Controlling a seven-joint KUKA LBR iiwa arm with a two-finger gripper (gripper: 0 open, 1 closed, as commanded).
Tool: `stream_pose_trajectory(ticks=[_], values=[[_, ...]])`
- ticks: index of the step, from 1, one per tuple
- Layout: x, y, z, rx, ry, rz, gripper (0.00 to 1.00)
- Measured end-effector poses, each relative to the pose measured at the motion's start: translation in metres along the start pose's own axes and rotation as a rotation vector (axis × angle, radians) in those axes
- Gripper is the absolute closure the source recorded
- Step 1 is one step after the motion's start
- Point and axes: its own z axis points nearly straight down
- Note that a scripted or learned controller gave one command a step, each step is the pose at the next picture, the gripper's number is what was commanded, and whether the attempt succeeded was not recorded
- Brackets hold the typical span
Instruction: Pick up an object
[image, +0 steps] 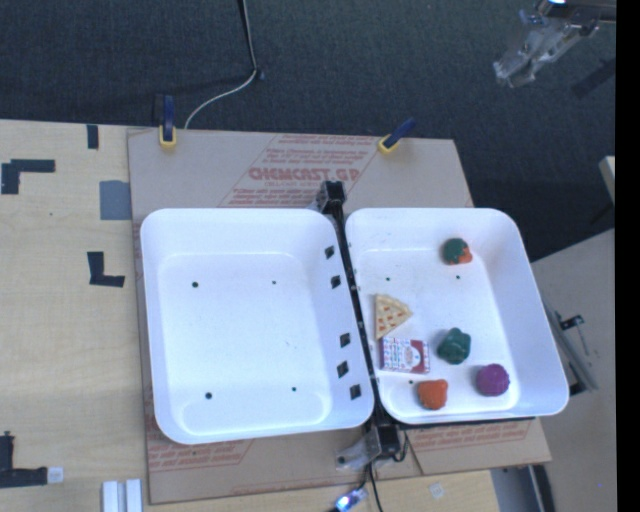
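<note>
Gripper sits in the top right corner of the camera view, over dark floor, well apart from both bins; it shows blurred and pale, so open or closed cannot be told; nothing visible between it.

Two white bins side by side on a brown cardboard sheet; left bin has bare floor with a few dark dots; right bin holds all the objects.

In the right bin: a green and orange-red piece near the far right corner; a yellow wedge-shaped piece near the dividing wall, mid bin; a small red and white carton just below the wedge, nearly touching it; a dark green lumpy piece just right of the carton; an orange piece near the front wall; a purple piece right of the orange one, apart from it.

Two yellow-blue clamps hold the cardboard's far edge; a white cable runs across the dark floor above.
</note>
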Motion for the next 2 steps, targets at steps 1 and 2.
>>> stream_pose_trajectory(ticks=[1,2], values=[[0.0,0.0,-0.01,0.0,-0.002,0.0,1.0],[0.001,0.001,-0.02,-0.001,-0.004,-0.001,1.0]])
